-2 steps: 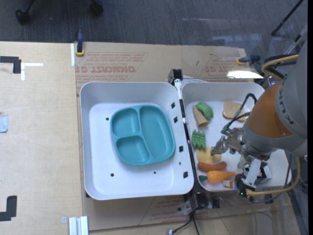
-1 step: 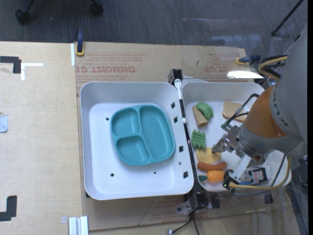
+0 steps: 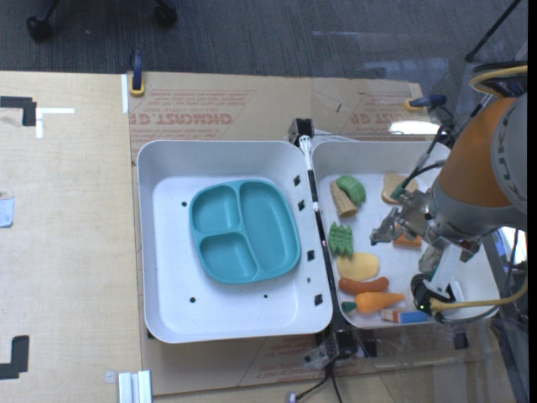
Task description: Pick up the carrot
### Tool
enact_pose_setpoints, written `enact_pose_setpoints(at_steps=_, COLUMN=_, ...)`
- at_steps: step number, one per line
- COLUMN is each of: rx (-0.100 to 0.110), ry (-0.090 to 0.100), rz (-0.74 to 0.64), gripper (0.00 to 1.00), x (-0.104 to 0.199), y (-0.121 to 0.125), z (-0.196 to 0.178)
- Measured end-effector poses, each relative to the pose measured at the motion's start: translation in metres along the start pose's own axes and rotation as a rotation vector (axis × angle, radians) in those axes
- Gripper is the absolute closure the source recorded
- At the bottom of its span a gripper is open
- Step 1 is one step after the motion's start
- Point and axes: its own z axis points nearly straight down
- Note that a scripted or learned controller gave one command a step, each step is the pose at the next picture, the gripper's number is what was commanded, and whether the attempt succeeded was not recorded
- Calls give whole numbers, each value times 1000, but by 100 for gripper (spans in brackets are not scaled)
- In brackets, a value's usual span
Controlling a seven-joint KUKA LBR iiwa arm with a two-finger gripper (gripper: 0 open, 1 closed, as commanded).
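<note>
Orange carrot [image 3: 375, 302] with a small green top at its left end, lying flat and roughly level along the right bin's near wall, below and a little left of the gripper [image 3: 394, 225], apart from it.

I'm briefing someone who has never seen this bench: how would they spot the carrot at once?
Take the right bin of the two white ones, not the left bin with the teal plate. Along its near edge lie two long things: the carrot is the nearer one, just in front of the sausage. It is bright orange and tapered with a green tip, where the sausage is darker, reddish and blunt.
</note>
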Motion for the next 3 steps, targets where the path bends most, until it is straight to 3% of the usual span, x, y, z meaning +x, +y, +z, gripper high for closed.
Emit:
enact_pose_setpoints(at_steps=1, rx=0, ry=2, rz=40, gripper=0, x=-17, y=11, z=100)
enact_pose_setpoints(at_steps=2, rx=0, ry=2, rz=40, gripper=0, x=-17, y=11, z=100)
enact_pose_setpoints(at_steps=3, rx=3, ry=-2, rz=171, gripper=0, x=29, y=60, z=0)
